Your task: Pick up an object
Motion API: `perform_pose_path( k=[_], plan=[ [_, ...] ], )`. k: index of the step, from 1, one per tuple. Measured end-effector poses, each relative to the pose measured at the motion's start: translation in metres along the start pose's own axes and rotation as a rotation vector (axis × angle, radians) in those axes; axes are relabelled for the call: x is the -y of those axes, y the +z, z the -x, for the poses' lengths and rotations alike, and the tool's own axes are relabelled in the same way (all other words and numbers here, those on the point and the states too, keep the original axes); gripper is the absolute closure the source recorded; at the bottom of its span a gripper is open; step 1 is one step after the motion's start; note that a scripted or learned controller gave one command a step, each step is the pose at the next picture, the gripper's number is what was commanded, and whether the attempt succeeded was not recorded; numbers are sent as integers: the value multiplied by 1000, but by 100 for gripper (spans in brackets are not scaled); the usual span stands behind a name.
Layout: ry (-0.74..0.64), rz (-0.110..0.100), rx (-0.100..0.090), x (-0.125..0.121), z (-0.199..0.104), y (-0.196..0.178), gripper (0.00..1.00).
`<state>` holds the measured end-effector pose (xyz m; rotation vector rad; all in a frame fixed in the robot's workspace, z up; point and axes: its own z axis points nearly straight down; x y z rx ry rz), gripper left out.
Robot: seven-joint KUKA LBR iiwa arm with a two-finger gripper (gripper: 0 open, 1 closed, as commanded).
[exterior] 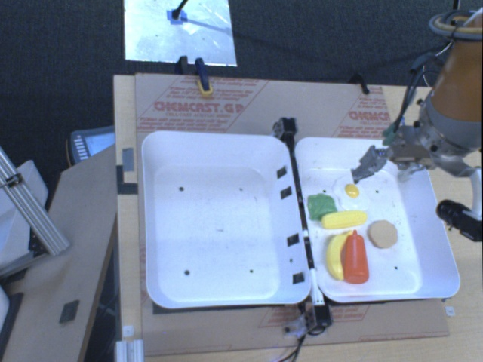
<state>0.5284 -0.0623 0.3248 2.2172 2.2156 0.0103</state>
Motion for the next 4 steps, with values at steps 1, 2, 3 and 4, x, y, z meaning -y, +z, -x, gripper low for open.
perform_pose_path(
  k=[1,2,3,4],
  plan=[
    [-14,-18,-4,-1,-104,109,0],
    [-7,9,-3,9,-97,-76,0],
    [-11,-2,0,9,-97,-78,100],
    [-12,3,-5,41,-156,-176,100]
  ],
)
